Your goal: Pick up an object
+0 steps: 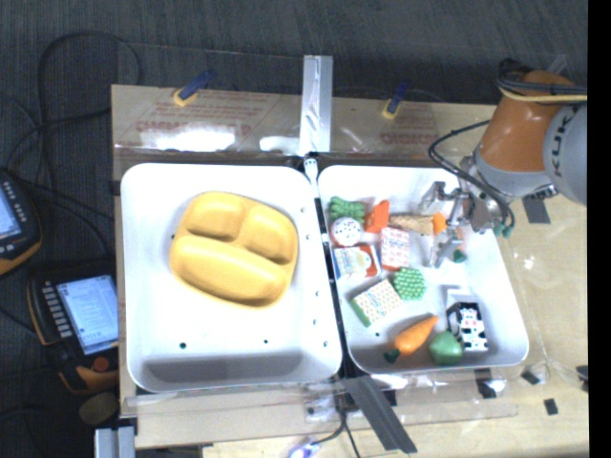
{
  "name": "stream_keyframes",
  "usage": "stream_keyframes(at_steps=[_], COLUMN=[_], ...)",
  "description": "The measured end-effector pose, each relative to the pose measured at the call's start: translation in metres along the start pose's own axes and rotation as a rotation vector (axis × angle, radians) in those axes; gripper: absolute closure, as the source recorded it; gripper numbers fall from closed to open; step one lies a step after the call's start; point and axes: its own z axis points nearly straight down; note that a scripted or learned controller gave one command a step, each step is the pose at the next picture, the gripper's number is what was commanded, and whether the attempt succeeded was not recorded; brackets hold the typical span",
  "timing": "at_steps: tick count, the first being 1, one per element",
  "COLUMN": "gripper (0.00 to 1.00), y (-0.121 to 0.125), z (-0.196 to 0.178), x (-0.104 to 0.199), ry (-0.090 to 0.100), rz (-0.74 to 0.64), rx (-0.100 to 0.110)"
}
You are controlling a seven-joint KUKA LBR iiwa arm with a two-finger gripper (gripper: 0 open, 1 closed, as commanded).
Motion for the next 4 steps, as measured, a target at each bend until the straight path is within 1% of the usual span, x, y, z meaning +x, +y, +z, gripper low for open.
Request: stream_keyframes(at_steps=[1, 2, 3, 4], gripper=[0.0, 0.0, 0.0, 0.0], y=[0.044, -0.004, -0.005, 0.007], z=[-0.001, -0.002, -0.002, -0.002], x=[-0.003, 0.041, 0.044, 0.043], ry=[-0.001, -0.001, -0.004, -0.002], rz=[0.012, -0.163, -0.182, -0.157], rx=[0.001, 0.004, 0.005, 0.003])
